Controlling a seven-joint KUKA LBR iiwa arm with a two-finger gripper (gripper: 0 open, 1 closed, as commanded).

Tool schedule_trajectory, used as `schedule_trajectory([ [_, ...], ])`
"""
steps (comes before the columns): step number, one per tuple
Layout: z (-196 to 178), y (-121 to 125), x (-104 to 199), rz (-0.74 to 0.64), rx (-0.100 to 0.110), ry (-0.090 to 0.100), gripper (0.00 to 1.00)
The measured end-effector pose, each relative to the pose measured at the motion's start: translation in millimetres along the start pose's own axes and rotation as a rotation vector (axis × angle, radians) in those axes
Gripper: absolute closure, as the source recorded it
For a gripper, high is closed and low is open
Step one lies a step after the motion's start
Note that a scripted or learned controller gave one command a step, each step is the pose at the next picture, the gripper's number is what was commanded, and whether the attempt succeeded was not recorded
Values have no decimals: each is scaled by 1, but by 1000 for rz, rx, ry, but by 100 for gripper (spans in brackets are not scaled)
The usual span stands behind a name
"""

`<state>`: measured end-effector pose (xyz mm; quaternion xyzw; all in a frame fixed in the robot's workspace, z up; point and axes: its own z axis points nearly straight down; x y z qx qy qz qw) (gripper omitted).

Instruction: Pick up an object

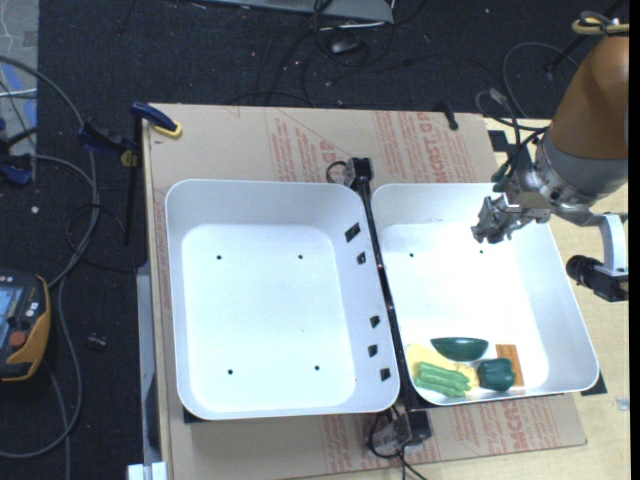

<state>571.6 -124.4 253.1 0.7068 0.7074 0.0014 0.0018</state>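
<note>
Several small objects lie bunched at the near edge of the right bin: a dark green bowl-shaped piece, a light green ridged piece, a teal chunk, a yellow flat piece under them and an orange block. My gripper hangs over the far right part of that bin, well away from the objects. Nothing shows between its dark fingers.
The left bin sits beside the right one, with a black divider strip between them. Both rest on a cardboard-covered bench. Cables and a blue-yellow clamp lie beyond the far-left corner.
</note>
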Motion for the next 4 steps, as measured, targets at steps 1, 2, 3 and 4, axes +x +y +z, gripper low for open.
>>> schedule_trajectory([
  [1, 7, -10, 43, -2, 5, 1, 100],
  [2, 17, -23, 97, -4, 6, 2, 100],
  [3, 30, -22, 148, -4, 6, 1, 100],
  [4, 20, -30, 198, -4, 5, 2, 100],
])
